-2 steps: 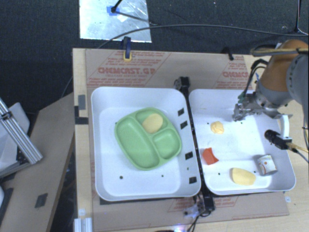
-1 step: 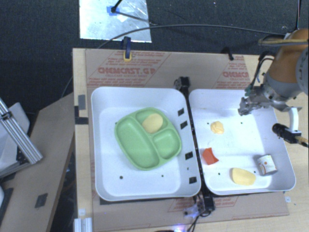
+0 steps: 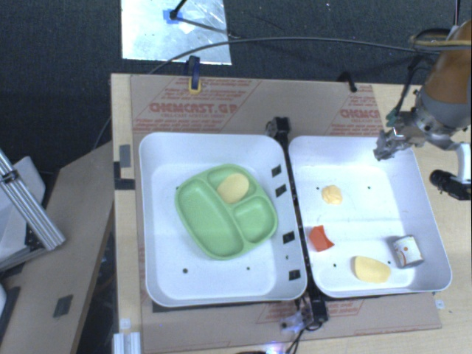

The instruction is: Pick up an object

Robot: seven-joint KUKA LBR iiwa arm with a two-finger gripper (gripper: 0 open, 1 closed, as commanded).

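The right bin [image 3: 413, 198] holds a small yellow round piece [image 3: 332, 195], a red piece [image 3: 320, 238], a yellow oblong piece [image 3: 371, 269] and a small white can with a red mark [image 3: 406, 251]. In the left bin [image 3: 158, 198] lies a green divided plate [image 3: 221, 220] with a yellow lump [image 3: 234, 188] in its upper compartment. My gripper [image 3: 386, 147] hangs over the right bin's far right corner, well away from all the pieces. Nothing shows between its fingers.
The arm's grey and orange wrist [image 3: 446, 87] stands at the right edge above the bin. A black clip strip [image 3: 291, 220] runs between the two bins. A cable [image 3: 310, 43] arcs across the back. A metal frame [image 3: 26, 205] stands at the left.
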